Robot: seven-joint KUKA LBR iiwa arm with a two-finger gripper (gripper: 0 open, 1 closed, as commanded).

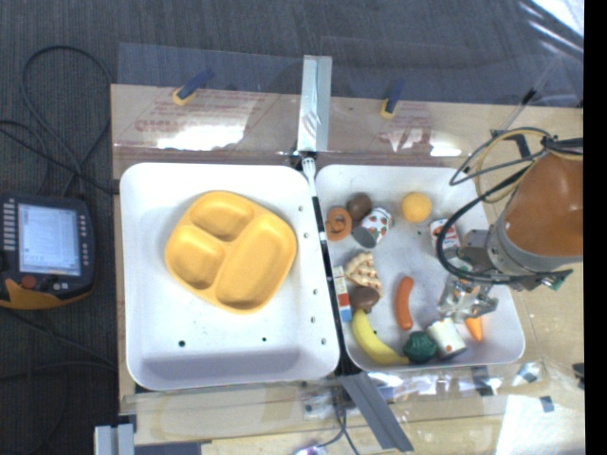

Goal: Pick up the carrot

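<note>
Camera view shows the gripper (468,301) low in the right bin (517,349), at about four o'clock from that bin's centre, near its right wall. The carrot (474,328) is a small orange piece lying at five o'clock from the gripper, just beside the fingertips and apparently not between them. Whether the jaws are apart or together I cannot tell; the metal parts blur together.

A white block (448,336) and a green lump (421,346) lie at seven o'clock from the gripper. A red sausage (405,302) lies at nine o'clock, and a banana (375,341) sits further toward eight.

My judgement: the approach is done and the grasp is not. The carrot rests on the bin floor, so closing and lifting remain.
</note>
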